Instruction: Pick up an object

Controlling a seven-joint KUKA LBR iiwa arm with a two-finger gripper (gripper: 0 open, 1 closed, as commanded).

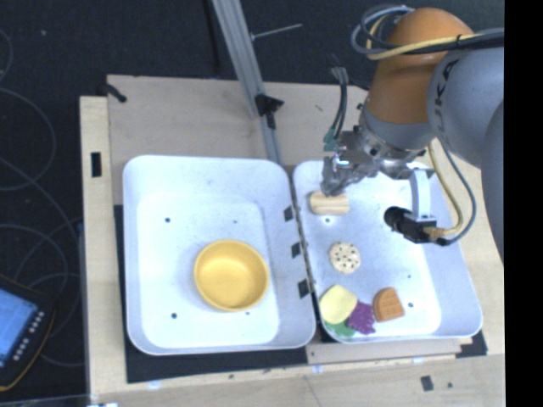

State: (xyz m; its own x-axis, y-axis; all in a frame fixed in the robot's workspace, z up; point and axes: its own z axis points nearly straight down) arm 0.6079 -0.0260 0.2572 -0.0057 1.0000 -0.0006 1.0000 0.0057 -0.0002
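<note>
Nearest the camera, along the front edge of the right bin [450, 312], 4 small things crowd together: a yellow-green piece [337, 303], a purple cluster [362, 317], a green scrap [339, 330] under them and an orange-brown block [389, 303]. A little farther in lies a round speckled cookie [344, 257]. The left bin [153, 227] holds a yellow bowl [230, 274].

Farther back, the gripper [338, 179] hangs right above a small tan roll [328, 203] near the right bin's left wall. Whether the fingers are spread or closed, and whether they grip the roll, cannot be told from here.

Risks, as I judge them: the roll is rounded and lies against the wall, so it may roll or squirt aside as the fingers close, or 1 finger may catch the bin rim. A shallow grip could drop it on lifting.

No brand, label or legible writing shows on the worktop [187, 117]; marks on the arm are too cut off to read.
</note>
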